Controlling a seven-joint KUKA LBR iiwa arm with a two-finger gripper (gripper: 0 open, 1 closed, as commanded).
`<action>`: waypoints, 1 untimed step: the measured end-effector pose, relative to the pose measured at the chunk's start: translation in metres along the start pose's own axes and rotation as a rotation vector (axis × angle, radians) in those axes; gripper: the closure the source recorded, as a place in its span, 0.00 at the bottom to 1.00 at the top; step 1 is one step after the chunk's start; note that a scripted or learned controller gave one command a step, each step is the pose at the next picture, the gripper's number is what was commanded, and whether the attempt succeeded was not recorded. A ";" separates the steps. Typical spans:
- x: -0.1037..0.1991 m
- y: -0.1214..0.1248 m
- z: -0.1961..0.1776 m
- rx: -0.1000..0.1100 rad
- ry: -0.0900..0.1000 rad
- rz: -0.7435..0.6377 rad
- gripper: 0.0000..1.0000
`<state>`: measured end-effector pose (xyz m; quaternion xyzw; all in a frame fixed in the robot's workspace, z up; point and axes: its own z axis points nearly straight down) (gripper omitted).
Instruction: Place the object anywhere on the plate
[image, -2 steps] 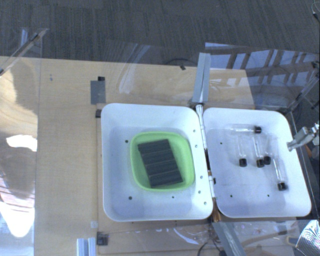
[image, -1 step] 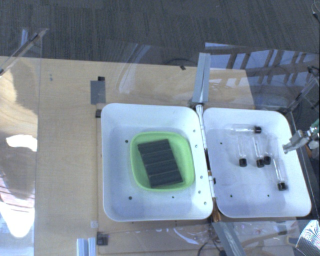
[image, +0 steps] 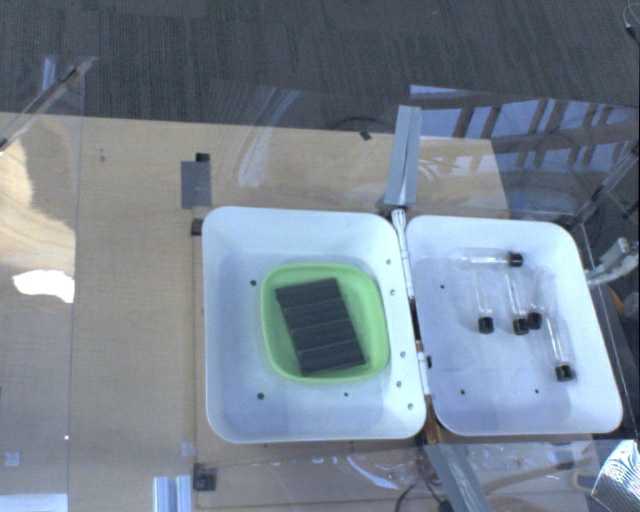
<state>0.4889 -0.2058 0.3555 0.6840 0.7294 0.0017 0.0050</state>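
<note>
Dark ribbed block (image: 319, 327) lies flat on the green plate (image: 275, 340) — left bin (image: 230, 300). Clear tubes with black caps (image: 520, 310) scattered in right bin (image: 590, 400) — fingers' state cannot be told.

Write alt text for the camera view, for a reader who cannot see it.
A dark ribbed rectangular block lies on a green plate in the left white bin. The right white bin holds several clear tubes with black caps, scattered. Both bins sit side by side on a wooden bench.
</note>
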 end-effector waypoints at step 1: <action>0.000 0.000 0.010 0.000 0.000 -0.241 0.00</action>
